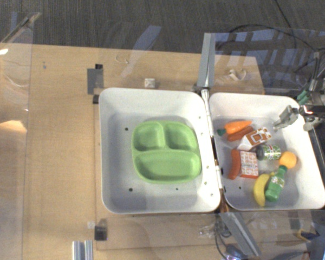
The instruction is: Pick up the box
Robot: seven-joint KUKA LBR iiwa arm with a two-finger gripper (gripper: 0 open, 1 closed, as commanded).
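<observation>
A small white and brown box (258, 137) lies near the middle of the right bin (309, 196), just below an orange carrot (238, 128). A flat red and white box (248, 164) lies a little lower, beside a reddish sausage (234, 163). My gripper (297, 117) hangs over the bin's upper right part, to the right of and slightly above the small box, apart from both boxes. Nothing shows in its grasp.
A green-labelled can (269, 152), an orange (287, 159), a banana (259, 188) and a green bottle (275, 182) crowd the right bin around the boxes. The left bin (116, 145) holds a green divided plate (166, 150). Cables run behind the arm at the upper right.
</observation>
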